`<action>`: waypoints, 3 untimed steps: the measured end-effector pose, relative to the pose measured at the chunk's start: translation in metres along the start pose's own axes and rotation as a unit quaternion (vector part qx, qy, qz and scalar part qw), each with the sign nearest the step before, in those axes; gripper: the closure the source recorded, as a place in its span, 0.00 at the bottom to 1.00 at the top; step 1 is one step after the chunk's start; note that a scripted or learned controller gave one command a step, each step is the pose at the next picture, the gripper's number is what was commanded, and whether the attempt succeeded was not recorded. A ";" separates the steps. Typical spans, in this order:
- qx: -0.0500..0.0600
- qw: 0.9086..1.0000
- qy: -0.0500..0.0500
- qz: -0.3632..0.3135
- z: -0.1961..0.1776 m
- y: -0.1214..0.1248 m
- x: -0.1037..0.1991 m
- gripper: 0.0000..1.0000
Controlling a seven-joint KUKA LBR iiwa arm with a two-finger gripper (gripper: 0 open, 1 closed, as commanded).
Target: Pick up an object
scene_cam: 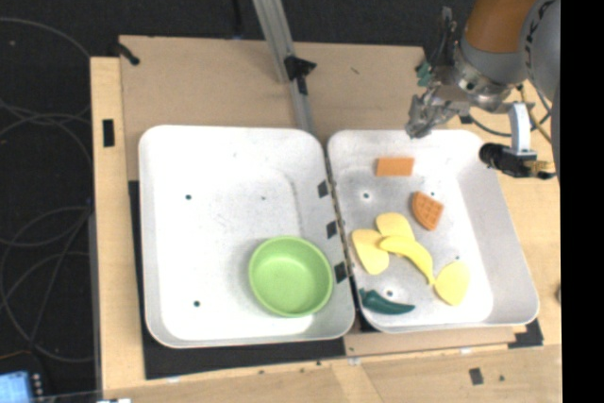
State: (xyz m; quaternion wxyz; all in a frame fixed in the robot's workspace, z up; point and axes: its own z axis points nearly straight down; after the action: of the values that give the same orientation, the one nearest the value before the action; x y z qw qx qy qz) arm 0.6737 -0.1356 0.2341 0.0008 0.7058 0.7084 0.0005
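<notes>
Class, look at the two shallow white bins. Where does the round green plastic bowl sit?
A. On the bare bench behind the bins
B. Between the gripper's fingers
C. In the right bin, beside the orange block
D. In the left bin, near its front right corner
D: the round green plastic bowl rests on the floor of the left bin, near its front right corner.

**Bin layout at time of inspection**

The right bin (491, 231) served as landmark. The left bin (189, 165) sat touching its left side, a bowl (291, 276) in that bin's near right corner. Inside the landmark, a block (394, 167) lay at the rear, a waffle piece (427, 210) mid-bin, several flat pieces (401, 245) and a pepper (385, 302) toward the front. The gripper (420, 123) hung over its rear edge.
</notes>
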 end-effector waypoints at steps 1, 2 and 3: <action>0.000 1.000 0.001 -0.002 -0.012 -0.003 0.053 1.00; 0.001 1.000 0.002 -0.002 -0.022 -0.011 0.107 1.00; 0.001 1.000 0.001 -0.002 -0.012 -0.024 0.161 1.00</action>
State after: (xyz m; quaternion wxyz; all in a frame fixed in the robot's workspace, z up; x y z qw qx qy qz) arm 0.6487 0.0256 0.2456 -0.0007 0.7045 0.7097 -0.0001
